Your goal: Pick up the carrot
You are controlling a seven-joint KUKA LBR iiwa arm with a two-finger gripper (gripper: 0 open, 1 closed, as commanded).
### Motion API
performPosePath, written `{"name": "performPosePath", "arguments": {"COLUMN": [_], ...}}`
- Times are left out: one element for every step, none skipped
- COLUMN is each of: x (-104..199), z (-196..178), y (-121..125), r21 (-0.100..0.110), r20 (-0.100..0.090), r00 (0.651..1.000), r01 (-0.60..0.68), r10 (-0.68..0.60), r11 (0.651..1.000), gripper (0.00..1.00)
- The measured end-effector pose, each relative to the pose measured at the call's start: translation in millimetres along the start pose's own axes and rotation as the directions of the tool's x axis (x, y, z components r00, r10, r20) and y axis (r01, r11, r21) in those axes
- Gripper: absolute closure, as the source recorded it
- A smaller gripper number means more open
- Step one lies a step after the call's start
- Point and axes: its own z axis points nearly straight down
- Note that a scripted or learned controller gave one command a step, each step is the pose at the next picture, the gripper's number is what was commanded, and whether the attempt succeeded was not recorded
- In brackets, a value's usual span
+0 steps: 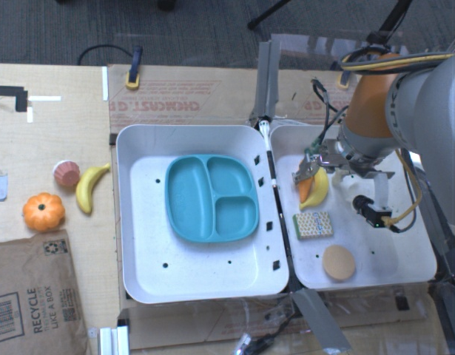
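Observation:
The carrot (305, 190), a short orange piece, lies in the right bin (405, 265) near its left wall. It rests against a yellow banana-like fruit (319, 191). My gripper (310, 168) is down directly over the carrot's upper end and touches or nearly touches it. The grey wrist and orange band (368, 109) hide the upper part of the gripper.
A speckled sponge-like block (314, 225) and a tan round disc (339, 262) lie in the right bin, nearer the front. The left bin (138, 220) holds a teal divided plate (211, 198). On the bench to the left lie a banana (89, 187), a small pumpkin (44, 211) and a pink cupcake (66, 173).

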Motion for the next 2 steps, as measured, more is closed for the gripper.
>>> {"name": "performPosePath", "arguments": {"x": [-0.7, 26.5], "z": [-8.4, -98.9], "y": [-0.4, -44.0], "r21": [0.002, 0.003], "r20": [0.0, 0.002], "r00": [1.0, 0.933], "r01": [-0.001, -0.36], "r10": [0.001, 0.36], "r11": [1.0, 0.933], "gripper": [1.0, 1.0]}}
